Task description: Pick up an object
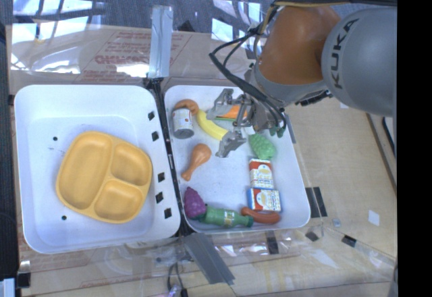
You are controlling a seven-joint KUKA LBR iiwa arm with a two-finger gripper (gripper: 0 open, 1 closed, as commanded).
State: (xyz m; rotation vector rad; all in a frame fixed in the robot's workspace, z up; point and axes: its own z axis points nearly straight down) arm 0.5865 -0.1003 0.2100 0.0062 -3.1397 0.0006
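Observation:
My gripper (pixel 227 124) hangs over the upper middle of the right bin (pixel 297 181), fingers apart and open. One fingertip (pixel 221 101) is near a small orange piece (pixel 231 112); the other (pixel 229 145) points down toward the bin floor. The right end of a yellow banana (pixel 209 127) lies between them, and nothing is gripped. Close by are a grey can (pixel 182 121), a brown drumstick (pixel 196 160) and a green lumpy item (pixel 263 147). The wrist hides the bin's upper right corner.
Two small food boxes (pixel 262 173) (pixel 265 199), a purple item (pixel 194 202), a green bottle (pixel 226 216) and a red sausage (pixel 262 216) lie along the right bin's lower part. The left bin (pixel 40 120) holds a yellow divided plate (pixel 103 176).

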